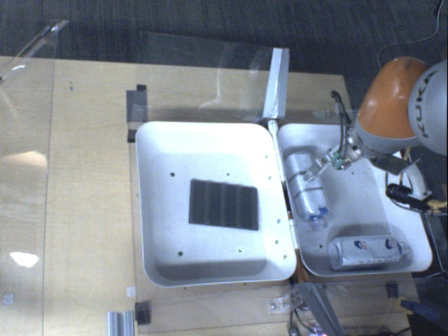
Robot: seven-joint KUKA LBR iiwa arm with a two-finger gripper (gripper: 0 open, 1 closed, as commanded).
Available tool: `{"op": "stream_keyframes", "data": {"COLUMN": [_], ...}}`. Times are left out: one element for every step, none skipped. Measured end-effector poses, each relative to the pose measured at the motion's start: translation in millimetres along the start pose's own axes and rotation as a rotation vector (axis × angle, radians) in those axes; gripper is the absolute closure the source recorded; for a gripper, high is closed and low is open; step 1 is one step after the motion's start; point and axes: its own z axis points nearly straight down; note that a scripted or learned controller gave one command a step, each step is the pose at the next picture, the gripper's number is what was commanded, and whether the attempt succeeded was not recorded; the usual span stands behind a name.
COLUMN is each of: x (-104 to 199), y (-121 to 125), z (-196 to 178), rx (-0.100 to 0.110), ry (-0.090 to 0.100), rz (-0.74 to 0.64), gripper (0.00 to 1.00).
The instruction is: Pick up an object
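Observation:
A clear plastic bottle (305, 187) with a blue cap lies lengthwise along the left side of the right bin (413, 247), cap toward the front. A grey oblong packet (367, 252) lies along that bin's front wall. My gripper (338, 161) hangs low over the back of the right bin, just right of the bottle's upper end and close to it. The orange band (388, 100) and wrist sit above it and hide part of the bin's back right corner.
The left bin (161, 187) holds a dark ribbed rectangular pad (224, 204) near its middle. An upright metal post (276, 82) stands behind the gap between the bins. Black cables (406, 194) trail along the right bin's right edge.

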Motion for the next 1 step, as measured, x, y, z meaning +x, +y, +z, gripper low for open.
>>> {"op": "stream_keyframes", "data": {"x": [1.0], "y": [1.2], "z": [0.0], "rx": [-0.005], "ry": [-0.005], "rz": [-0.059], "gripper": [0.0]}}
